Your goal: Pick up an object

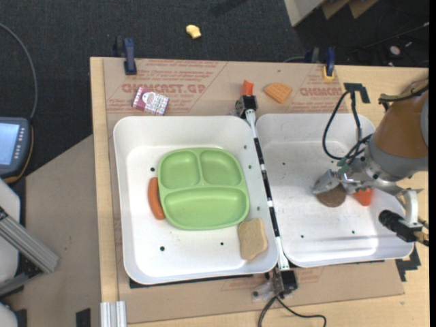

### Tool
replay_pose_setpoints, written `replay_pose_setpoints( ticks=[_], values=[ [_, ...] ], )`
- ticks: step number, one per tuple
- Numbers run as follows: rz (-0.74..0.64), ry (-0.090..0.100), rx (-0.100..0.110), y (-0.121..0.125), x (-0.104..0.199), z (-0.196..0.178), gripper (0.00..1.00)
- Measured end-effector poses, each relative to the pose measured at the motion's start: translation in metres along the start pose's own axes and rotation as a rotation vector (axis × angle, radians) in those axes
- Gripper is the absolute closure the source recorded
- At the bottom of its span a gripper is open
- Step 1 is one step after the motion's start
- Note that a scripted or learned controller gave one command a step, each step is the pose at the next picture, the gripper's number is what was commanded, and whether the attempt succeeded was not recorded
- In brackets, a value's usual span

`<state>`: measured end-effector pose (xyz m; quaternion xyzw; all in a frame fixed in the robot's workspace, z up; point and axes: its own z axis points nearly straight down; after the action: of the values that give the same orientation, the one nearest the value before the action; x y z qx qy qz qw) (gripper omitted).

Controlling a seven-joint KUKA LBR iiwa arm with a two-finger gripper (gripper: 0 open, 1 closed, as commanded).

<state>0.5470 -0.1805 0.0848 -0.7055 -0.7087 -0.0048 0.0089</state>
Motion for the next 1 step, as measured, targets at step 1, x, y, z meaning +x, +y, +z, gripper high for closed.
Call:
replay_pose_setpoints(
  ticks=[1],
  values=[
    [-0.004,0.0,-0.003,0.002,0.0035,-0.01,1.0]
  ],
)
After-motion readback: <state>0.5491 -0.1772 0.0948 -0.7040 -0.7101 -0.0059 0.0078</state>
